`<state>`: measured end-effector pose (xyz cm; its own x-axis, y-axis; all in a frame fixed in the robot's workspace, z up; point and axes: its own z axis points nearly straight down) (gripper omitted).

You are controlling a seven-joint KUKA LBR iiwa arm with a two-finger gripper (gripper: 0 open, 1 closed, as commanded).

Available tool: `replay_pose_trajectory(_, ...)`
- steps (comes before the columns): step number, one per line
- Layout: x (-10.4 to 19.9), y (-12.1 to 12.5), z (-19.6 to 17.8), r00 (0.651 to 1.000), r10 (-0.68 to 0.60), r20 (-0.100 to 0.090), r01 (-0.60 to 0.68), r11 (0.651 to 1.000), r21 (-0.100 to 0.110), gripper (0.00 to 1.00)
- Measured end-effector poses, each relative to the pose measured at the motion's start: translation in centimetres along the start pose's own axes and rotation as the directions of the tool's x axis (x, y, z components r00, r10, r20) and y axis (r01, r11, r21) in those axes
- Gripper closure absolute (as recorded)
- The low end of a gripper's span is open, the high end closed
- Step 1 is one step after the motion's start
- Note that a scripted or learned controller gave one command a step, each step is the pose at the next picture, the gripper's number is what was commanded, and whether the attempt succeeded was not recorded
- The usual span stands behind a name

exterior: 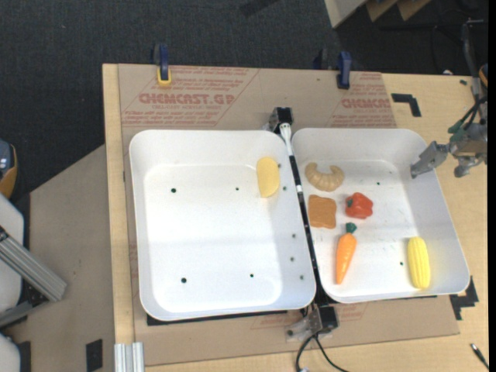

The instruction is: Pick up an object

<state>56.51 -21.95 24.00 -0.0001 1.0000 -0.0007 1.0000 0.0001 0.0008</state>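
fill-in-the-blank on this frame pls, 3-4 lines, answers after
1. The carrot lies in the ____ bin.
2. The left bin holds ____ item, a pale yellow piece.
3. The corn cob sits near the right bin's ____ corner.
4. The toast slice lies between the croissant and the ____.

Answers: right; one; lower right; carrot

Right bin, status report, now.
Gripper at right bin's far right rim, nothing between its fingers. Croissant, toast, red pepper, carrot, corn lying apart, untouched. Nothing blocking.
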Motion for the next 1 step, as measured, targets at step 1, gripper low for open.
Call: replay_pose_trajectory(1,6.18,-0.08,0.73,1.0,-0.005,-0.003,0.005,1.0,0.003,0.0)
